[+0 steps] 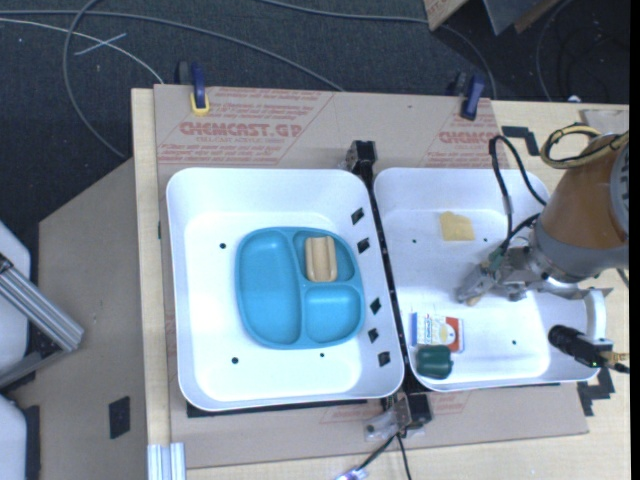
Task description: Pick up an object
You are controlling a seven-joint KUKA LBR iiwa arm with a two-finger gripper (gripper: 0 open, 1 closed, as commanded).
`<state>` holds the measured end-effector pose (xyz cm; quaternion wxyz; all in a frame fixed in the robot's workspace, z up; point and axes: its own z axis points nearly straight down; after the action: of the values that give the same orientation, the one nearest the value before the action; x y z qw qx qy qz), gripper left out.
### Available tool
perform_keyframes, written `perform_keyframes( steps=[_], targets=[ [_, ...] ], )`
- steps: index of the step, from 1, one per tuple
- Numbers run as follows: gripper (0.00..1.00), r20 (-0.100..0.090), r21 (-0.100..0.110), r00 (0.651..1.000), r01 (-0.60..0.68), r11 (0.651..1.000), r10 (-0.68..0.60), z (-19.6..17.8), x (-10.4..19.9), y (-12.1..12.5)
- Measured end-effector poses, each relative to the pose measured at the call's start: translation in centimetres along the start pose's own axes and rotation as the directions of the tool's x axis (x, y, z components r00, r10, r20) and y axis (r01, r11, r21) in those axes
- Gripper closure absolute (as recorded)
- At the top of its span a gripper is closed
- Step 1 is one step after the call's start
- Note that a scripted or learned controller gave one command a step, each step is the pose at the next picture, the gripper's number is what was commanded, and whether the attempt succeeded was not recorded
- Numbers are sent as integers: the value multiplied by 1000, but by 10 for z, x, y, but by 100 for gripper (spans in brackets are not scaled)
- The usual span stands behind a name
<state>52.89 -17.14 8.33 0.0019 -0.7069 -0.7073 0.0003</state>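
Dark carpet floor strewn with grey cables around the bench.

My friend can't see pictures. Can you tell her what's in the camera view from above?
A grey and orange robot arm reaches from the right into the right white bin, its gripper low over the bin floor. That bin holds a yellow piece, a small card and a green block. The left bin holds a blue divided plate with a tan block.

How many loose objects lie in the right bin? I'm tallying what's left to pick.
3: a flat yellow square piece near the far wall, a small white printed box near the front-left, and a dark green rounded object touching it. The arm may hide more.
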Motion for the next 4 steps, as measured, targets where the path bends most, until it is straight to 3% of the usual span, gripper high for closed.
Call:
perform_keyframes(
  steps=[1, 4],
  targets=[
    [100, 0, -3, 1000, -1, 1000, 1, -13, 0, 0],
    [100, 4, -8, 1000, 0, 1000, 0, -153, 3, -13]
  ],
)
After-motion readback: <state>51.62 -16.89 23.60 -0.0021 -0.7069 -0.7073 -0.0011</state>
